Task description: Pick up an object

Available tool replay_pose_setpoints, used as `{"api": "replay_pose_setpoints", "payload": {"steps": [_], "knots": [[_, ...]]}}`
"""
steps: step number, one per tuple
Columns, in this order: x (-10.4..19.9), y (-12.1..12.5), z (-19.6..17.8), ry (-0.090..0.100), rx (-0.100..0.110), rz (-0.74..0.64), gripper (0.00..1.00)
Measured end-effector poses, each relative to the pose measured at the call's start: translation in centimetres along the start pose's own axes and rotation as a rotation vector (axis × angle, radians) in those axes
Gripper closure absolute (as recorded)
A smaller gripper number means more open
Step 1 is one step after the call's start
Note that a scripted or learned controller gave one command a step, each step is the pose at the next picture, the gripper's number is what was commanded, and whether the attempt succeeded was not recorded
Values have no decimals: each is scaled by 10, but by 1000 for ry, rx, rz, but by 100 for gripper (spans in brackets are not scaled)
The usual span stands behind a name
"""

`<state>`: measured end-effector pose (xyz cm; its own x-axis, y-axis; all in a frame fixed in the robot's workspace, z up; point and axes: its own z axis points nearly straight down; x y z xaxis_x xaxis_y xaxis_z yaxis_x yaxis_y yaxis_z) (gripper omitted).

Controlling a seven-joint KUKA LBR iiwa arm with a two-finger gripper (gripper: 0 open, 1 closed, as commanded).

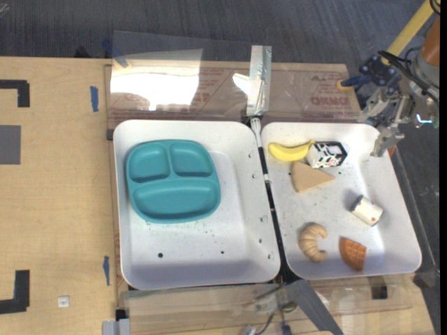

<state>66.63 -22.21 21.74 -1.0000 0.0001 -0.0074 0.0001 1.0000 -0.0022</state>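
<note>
Nearest the camera, a croissant (312, 241) and a waffle piece (353, 252) are seen by the right bin's (398, 208) front edge. A banana (288, 151) lies at its back edge. The gripper (386, 144) is poised over the back right corner, nothing held; its spread cannot be told. A descent there could strike the rim.

Dark grey carpet floor (209, 9)
</note>
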Motion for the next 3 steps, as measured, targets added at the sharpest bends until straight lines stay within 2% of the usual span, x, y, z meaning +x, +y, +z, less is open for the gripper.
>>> {"api": "replay_pose_setpoints", "payload": {"steps": [1, 2, 3], "knots": [[45, 7, 90, 8, 0, 771, 0], [29, 49, 120, -10, -4, 1139, 0], [27, 50, 108, -17, -5, 1136, 100]]}}
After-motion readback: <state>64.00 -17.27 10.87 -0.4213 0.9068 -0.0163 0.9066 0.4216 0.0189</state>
